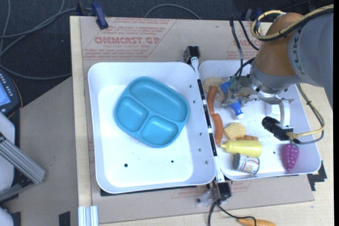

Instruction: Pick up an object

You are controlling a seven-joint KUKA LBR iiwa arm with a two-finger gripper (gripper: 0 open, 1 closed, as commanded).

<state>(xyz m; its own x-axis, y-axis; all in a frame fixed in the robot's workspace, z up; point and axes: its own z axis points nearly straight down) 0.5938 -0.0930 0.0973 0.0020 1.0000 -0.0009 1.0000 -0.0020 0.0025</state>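
Nearest edge, R bin [271, 169]: small metal can [247, 164] lying on its side by the near wall, purple grapes [289, 155] off to the right of it near the bin's right wall. Just behind the can, yellow mustard bottle [243, 147] lying flat, cap end pointing right, looks to be touching the can. Next back, a ridged yellow chip-like piece [234, 129] just beside the bottle, and an orange sausage [217, 127] lying along the wall shared w/ the L bin. Mid bin: small blue piece [237, 109] just under the gripper [233, 93]; can't tell if it's held or only close. Gripper sits low over the far-left part of the R bin, arm [312, 55] w/ orange band [275, 45] coming in from the right. Open vs closed: can't tell, the wrist blocks it. Nothing clearly gripped. A 2nd orange sausage [212, 97] lies just left of the gripper; a pale beige item [213, 83] sits behind it near the far-left corner. All pickable small stuff is in the R bin. L bin [148, 169]: one blue divided plate [152, 111], 3 compartments, roughly centre, slightly toward the far side. Farther back: black clip [192, 53] where the two bins meet, then board w/ red print [132, 39] under both bins, blue clamp [99, 15] at its far-left corner.
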